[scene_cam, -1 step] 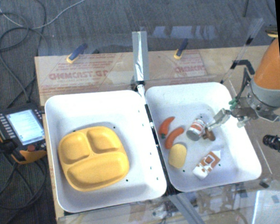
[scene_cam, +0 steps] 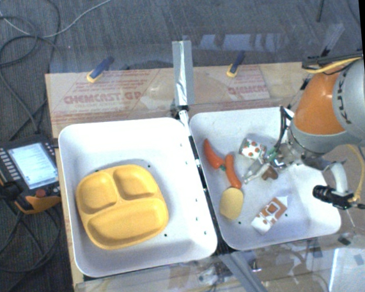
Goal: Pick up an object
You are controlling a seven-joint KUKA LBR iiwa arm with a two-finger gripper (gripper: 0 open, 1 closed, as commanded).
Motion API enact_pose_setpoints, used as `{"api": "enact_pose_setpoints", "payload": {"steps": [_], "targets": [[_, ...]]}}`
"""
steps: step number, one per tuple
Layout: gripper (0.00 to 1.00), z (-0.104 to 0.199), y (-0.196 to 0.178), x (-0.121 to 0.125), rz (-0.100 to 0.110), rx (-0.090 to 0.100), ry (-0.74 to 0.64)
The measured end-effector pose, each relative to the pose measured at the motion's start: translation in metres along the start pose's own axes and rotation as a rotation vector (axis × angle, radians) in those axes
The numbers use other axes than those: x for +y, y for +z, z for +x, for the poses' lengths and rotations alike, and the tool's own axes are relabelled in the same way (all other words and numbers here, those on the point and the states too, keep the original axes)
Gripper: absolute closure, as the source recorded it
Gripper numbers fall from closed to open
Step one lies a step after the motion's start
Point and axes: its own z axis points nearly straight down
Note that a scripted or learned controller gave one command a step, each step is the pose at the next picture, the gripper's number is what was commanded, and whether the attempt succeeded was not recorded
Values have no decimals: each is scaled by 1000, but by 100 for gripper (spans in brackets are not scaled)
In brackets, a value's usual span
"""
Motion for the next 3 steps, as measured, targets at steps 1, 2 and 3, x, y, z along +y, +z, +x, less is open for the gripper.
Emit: {"api": "enact_pose_setpoints", "payload": {"steps": [1,2,3], "targets": [[0,16,12,31,-9,-8,-10],[0,65,12,31,-12,-10,-39],[0,5,-53,15,0,-5,-222]]}}
